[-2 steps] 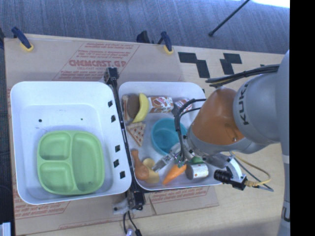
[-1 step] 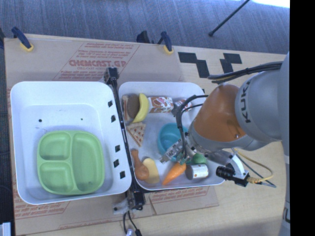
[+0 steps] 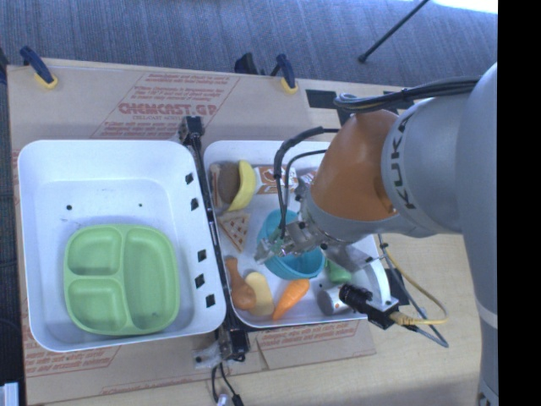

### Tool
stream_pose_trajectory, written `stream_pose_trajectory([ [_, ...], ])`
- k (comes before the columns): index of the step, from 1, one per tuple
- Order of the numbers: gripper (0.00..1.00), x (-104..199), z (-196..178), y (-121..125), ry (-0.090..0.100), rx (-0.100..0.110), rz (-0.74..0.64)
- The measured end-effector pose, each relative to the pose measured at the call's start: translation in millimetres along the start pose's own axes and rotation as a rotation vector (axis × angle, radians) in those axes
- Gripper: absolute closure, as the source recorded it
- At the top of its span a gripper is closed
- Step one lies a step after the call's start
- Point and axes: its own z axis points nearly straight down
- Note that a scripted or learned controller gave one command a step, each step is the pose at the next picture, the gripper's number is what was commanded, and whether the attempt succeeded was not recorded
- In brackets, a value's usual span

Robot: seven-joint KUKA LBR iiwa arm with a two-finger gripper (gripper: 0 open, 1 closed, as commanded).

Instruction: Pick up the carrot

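Observation:
The carrot (image 3: 292, 297), small and orange, lies at a slant near the front wall of the right bin (image 3: 296, 319). It sits just below a blue bowl (image 3: 296, 260). My gripper (image 3: 275, 247) hangs over the left rim of that bowl, a little up and left of the carrot and apart from it. The grey and orange arm covers the bin's right half and hides much of the gripper.
Left of the carrot lie a pale yellow piece (image 3: 261, 293) and a brown-orange piece (image 3: 240, 286). A waffle (image 3: 237, 228), a yellow cup (image 3: 244, 184) and a green item (image 3: 339, 271) share that bin. The left bin (image 3: 51, 184) holds a green divided plate (image 3: 122, 279).

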Motion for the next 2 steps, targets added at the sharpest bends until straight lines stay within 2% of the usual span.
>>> stream_pose_trajectory([
  [1, 0.00, -1.2, 0.6, -0.8, -0.001, 0.002, 0.002],
  [2, 0.00, -31.1, -128.1, -8.7, -0.011, -0.008, -0.123],
])
